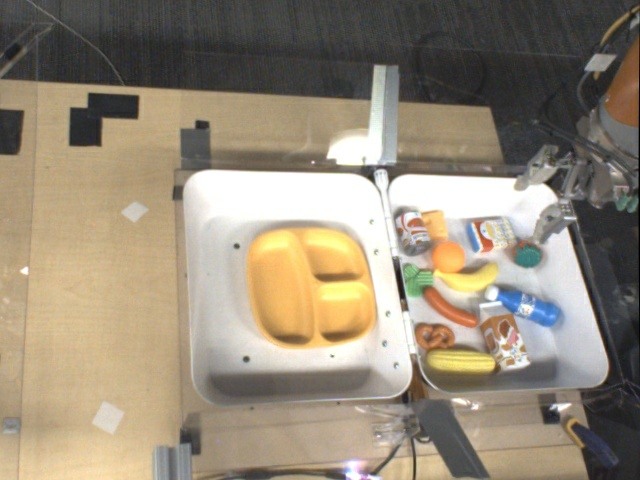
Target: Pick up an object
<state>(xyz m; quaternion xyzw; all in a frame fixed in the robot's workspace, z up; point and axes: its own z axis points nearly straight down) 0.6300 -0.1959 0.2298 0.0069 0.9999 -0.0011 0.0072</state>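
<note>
The right bin (pixel 590 353) holds several toy foods: a soda can (pixel 412 230), a red-and-white carton (pixel 490 234), a teal round piece (pixel 527 256), an orange (pixel 449 257), a banana (pixel 468 278), a sausage (pixel 451 309), a blue bottle (pixel 526 307), a brown carton (pixel 503 336), a pretzel (pixel 434 336) and a corn cob (pixel 460 362). My gripper (pixel 546 196) hangs over the bin's far right corner, just above the teal piece. It is open, with nothing between its fingers.
The left bin (pixel 215 268) holds a yellow divided tray (pixel 308 283). A metal post (pixel 384 118) stands behind the seam between the two bins. Black cables run over the dark floor at the right.
</note>
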